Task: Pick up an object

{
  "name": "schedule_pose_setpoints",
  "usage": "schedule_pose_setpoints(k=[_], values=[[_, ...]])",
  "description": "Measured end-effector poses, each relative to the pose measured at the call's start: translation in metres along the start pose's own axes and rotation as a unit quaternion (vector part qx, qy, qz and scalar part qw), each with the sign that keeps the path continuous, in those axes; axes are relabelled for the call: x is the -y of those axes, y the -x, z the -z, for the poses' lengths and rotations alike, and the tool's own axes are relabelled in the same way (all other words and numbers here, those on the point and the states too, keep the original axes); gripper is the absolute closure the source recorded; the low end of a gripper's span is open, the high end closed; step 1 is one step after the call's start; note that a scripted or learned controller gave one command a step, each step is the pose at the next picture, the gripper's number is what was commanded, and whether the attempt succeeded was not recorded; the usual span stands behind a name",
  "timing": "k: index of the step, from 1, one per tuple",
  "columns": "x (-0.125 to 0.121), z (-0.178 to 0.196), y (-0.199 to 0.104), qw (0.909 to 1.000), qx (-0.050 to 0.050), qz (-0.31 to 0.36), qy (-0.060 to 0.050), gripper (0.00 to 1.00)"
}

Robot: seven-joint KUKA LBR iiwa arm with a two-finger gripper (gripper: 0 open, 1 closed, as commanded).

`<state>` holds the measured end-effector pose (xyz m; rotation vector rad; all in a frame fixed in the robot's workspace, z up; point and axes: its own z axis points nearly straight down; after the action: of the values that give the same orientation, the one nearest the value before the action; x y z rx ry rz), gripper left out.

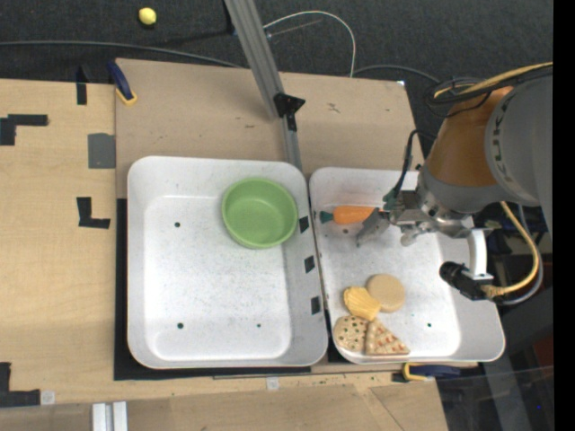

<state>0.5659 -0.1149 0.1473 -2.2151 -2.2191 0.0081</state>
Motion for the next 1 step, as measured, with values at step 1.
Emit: schedule_pose_setpoints(k=[1], values=[[0.0018,-0.0543,-0.001,1.0,0.0,0.0,0.0,0.0]])
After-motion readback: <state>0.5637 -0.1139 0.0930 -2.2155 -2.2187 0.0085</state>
